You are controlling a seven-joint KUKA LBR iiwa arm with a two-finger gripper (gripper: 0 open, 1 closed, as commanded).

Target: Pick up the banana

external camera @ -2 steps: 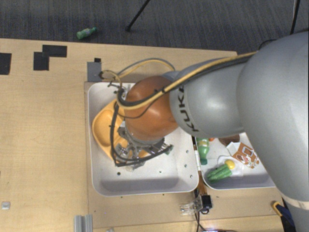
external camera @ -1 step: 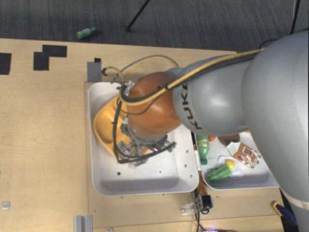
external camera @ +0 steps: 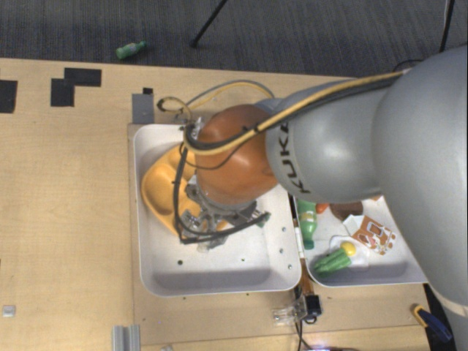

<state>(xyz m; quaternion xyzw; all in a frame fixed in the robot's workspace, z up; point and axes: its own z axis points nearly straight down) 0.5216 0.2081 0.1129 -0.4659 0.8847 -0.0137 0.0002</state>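
The banana (external camera: 158, 187), a yellow-orange curved shape, lies in the left part of the left white bin (external camera: 219, 276). The arm's orange wrist band (external camera: 230, 156) hangs over the middle of that bin and hides the banana's right side. My gripper (external camera: 202, 229) is down in the bin just under the wrist, at the banana's lower right end. A bit of yellow shows among the dark gripper parts, and whether the gripper touches the banana is unclear.
The right bin (external camera: 365, 275) holds a green bottle (external camera: 308, 224), a green and yellow item (external camera: 335, 259) and a brown and white packet (external camera: 373, 234). The grey arm covers most of that bin. A small green object (external camera: 131, 49) lies on the dark floor beyond the bench.
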